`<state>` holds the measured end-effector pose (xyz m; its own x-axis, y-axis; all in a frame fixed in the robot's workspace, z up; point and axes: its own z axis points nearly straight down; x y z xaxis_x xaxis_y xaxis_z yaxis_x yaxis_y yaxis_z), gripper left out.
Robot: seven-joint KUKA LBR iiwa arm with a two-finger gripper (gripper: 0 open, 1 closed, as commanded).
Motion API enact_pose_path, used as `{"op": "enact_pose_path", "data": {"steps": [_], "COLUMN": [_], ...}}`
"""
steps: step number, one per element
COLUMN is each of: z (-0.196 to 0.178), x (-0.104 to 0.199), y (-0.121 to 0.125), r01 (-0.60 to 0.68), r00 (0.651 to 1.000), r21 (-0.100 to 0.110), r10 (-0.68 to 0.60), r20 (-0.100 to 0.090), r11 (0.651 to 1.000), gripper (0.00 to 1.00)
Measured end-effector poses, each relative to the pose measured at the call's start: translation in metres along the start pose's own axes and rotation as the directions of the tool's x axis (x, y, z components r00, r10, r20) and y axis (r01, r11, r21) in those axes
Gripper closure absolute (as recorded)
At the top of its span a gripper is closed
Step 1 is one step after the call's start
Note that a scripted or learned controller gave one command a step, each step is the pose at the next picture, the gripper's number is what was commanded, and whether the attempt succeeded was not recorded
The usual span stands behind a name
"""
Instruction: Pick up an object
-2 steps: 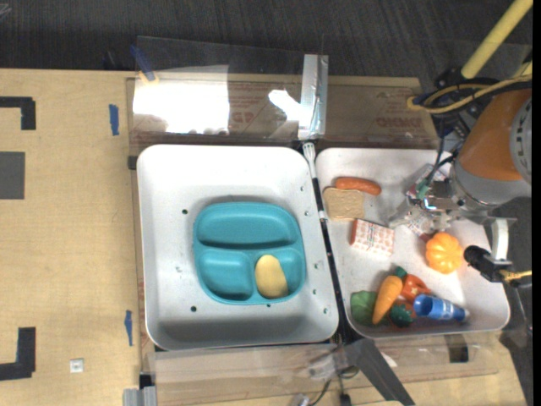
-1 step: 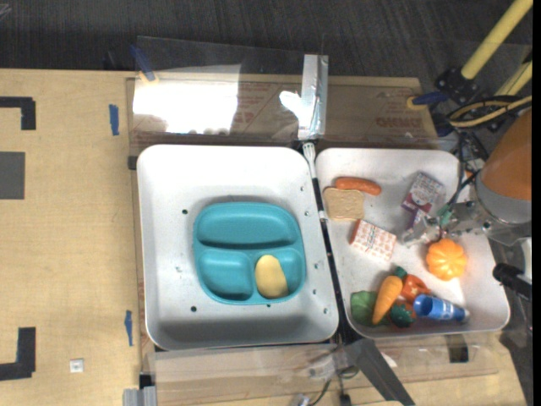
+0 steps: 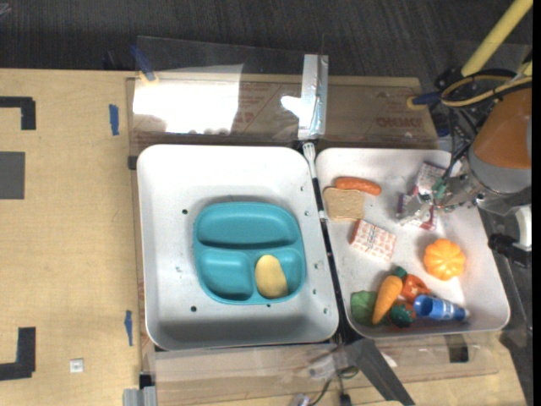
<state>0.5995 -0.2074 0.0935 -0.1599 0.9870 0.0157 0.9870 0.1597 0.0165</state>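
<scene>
- Down at the far right of the right bin (image 3: 499,299): gripper (image 3: 429,196), low over the white floor, close to the bin's far wall and right wall.
- Open or closed: cannot tell, too small and cluttered with glints of metal, red and green at the tip.
- Nothing clearly held at the tip.
- Behind it to the right: grey arm (image 3: 499,163) with its orange band, reaching in over the bin's right rim.
- Nearest to the gripper, just left: red sausage (image 3: 357,185) lying flat along the far wall, touching the bread slice (image 3: 342,203) on its near side.
- Toward the near side and left of the gripper: red-and-white packet (image 3: 373,238), flat, apart from the bread.
- Straight toward the near side of the gripper: orange pumpkin (image 3: 444,259), alone beside the right wall.
- Along the near wall, a packed cluster: carrot (image 3: 387,299) leaning on a green vegetable (image 3: 363,305), a red piece (image 3: 412,286) behind it, blue bottle (image 3: 437,309) on its side at the right end.
- Across the shared rim, in the left bin (image 3: 169,227): teal divided tray (image 3: 249,227), roughly centred.
- Sitting in the tray's near right compartment: yellow potato (image 3: 270,276).
- Behind both bins: clear plastic sheet (image 3: 220,100), bright with glare.
- Under and around everything: plywood worktop (image 3: 68,227), marked with black tape corners and short blue tape strips.
- At the far right corner: yellow hose (image 3: 507,24), running at a slant.
</scene>
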Motion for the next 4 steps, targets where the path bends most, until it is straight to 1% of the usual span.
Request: {"op": "enact_pose_path", "data": {"steps": [1,2,3,4], "z": [-0.014,-0.013,0.005,-0.006], "x": [-0.004,-0.003,-0.014,-0.012], "y": [0.002,0.002,0.066,0.068], "r01": [0.001,0.001,0.080,0.085], "r00": [1.000,1.000,0.997,0.996], "r21": [-0.010,-0.007,0.034,0.032], "r10": [-0.001,-0.001,-0.080,-0.084], "r20": [0.015,0.012,-0.016,-0.014], "r11": [1.000,1.000,0.996,0.996], "gripper": [1.00,0.00,0.00,1.00]}}
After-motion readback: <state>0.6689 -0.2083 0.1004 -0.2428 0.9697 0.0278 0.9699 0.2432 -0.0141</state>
